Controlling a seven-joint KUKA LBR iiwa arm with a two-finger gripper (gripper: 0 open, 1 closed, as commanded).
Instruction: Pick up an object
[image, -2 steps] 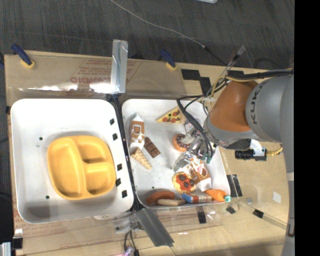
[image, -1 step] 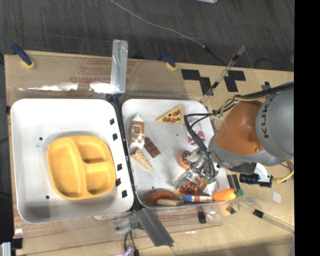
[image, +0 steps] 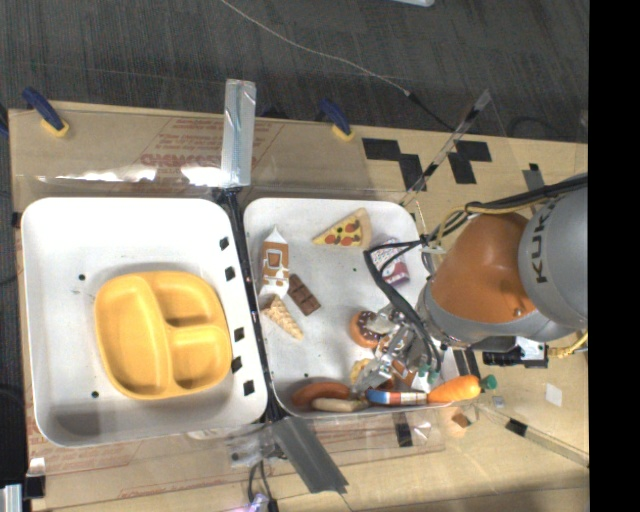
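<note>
My gripper (image: 393, 352) hangs low over the front right part of the right bin (image: 330, 270), under the orange-banded wrist (image: 480, 275). It is right beside a chocolate-glazed donut (image: 366, 326) and above a small cluster of toys. Along the bin's front wall lie a hot dog (image: 320, 395), a blue and red marker-like piece (image: 397, 398) and a carrot (image: 460, 388). Farther back are a pizza slice (image: 343, 230), a small carton (image: 274, 258), a chocolate bar (image: 303, 295) and an ice cream cone (image: 283, 319). Nothing can be seen held.
A yellow divided tray (image: 160, 330) sits in the left bin (image: 60, 250). The arm's body covers the right bin's right wall. Cables (image: 395, 255) loop over the bin's back right. A metal clamp (image: 239, 135) stands at the back between the bins.
</note>
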